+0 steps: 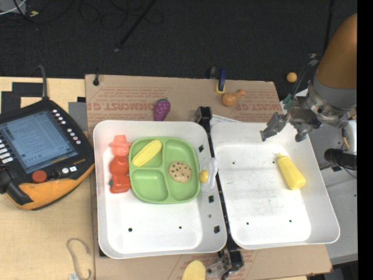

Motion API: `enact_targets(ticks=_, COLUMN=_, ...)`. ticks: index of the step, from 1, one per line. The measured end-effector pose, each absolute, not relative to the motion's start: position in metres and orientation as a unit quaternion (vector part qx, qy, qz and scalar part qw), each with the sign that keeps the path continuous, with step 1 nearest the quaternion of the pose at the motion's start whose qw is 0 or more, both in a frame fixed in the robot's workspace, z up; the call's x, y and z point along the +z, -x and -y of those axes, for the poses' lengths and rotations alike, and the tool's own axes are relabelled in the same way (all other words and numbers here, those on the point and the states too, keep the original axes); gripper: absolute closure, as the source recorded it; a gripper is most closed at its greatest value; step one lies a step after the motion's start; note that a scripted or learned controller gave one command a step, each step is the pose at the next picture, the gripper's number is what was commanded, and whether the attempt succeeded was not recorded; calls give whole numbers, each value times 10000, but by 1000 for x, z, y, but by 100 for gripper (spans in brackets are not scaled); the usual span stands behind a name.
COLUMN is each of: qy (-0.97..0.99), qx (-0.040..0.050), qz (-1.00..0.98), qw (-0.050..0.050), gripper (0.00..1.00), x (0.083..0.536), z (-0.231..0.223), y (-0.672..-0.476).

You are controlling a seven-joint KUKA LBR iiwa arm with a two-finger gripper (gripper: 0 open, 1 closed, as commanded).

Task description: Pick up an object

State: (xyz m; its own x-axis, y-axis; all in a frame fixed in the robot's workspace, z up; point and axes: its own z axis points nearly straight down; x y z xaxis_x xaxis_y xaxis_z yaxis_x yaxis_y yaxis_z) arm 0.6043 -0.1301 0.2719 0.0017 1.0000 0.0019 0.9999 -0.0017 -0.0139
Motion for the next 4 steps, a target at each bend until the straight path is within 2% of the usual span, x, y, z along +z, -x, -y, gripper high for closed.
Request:
enact_targets(ticks=1, qy=7071, qx=6, qz=7071, qw=8, gripper=0, x=279, z=130, y=-606)
enact_targets(ticks=2, qy=7069, qx=24, qz=7073, qw=36, gripper=0, x=215, z=130, y=-601)
enact_targets(ticks=4, qy=7071, qx=17, qz=7071, qw=28, gripper=0, x=110, z=135, y=-609)
